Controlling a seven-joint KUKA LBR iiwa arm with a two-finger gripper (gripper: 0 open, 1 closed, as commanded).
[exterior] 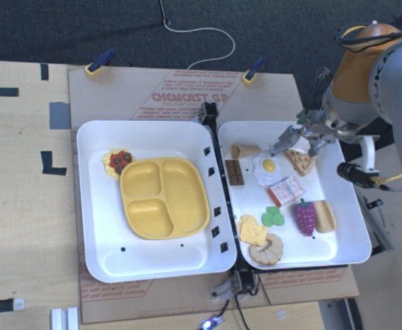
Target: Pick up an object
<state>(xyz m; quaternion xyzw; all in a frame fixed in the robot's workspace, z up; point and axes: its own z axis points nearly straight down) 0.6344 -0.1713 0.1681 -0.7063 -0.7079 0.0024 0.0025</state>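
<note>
The right bin [345, 184] holds several toy foods. My gripper [299, 145] hangs over the bin's far right part with its two fingers spread open and nothing between them. Just below the fingertips lies a tan triangular slice [300, 161]. To its left are a fried egg [267, 169], a tan bread piece [244, 150] and a brown chocolate bar [234, 172]. Nearer the front lie a red packet [285, 192], purple grapes [305, 216], a bun [324, 216], a green leafy piece [273, 217], yellow cheese [252, 232] and a bagel [266, 250].
The left bin [94, 184] holds a yellow divided plate [165, 196] and a small red-topped tart [117, 161]. Black clips line the wall shared by the bins [218, 184]. The arm [366, 67] reaches in from the right, over the right bin's far corner.
</note>
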